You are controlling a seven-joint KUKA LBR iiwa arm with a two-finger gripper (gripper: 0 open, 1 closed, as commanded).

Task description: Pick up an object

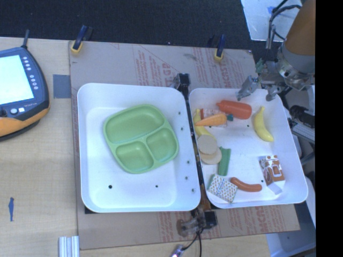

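Altogether: one banana (262,125), one sausage (246,185), one green plate (141,138).

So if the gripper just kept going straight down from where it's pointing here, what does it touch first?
Probably the right bin's far rim or the bare floor just inside it. The gripper sits above that top edge, with the red pepper and banana slightly nearer the camera. Depth is uncertain.

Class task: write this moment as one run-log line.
gripper: open, over right bin far edge | holding: nothing | nearest: red pepper, banana
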